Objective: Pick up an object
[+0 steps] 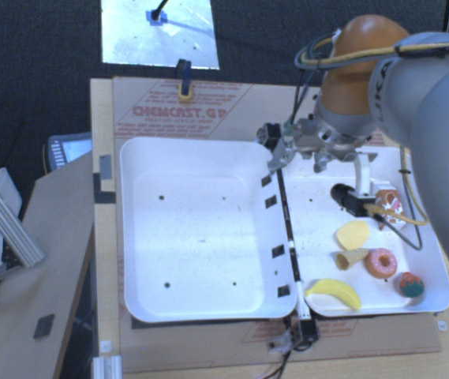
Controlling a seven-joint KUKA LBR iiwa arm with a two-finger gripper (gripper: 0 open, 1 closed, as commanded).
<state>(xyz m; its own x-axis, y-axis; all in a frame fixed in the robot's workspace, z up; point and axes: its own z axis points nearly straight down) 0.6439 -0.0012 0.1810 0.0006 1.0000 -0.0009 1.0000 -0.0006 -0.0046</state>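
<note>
Closest to the lens, low in the frame and right of the middle: yellow banana (333, 293), lying flat along the front wall of the right bin (312, 226).

Now from the left edge. Slanted metal rail (5, 221), and above it a small screen (67, 150), partly cut off by the bench edge. Further right, left bin (129, 212), white, with small dark dots on its floor. Above it, cardboard with red lettering (178, 110), a yellow and black clamp (185, 81) and a shiny square sheet (159, 20) in the upper left of the frame.

Past the middle, gripper (297, 166) hanging at the upper end of the divider (283, 219) between the bins. Fingers (277, 158) spread apart, gripping nothing; one over the divider, the other over the upper floor of the right bin.

All loose things to the lower right of the gripper, none touching it:
- yellow slice (353, 234), with a tan cone (349, 257) just below it
- pink doughnut (381, 263) beside the cone
- red and green fruit (410, 284) near the lower right corner of the bin
- red and white item (387, 202), nearest to the gripper, half hidden behind robot parts and a yellow cable, so hard to identify.

Upper right corner of the right bin covered by the grey arm (425, 93).
</note>
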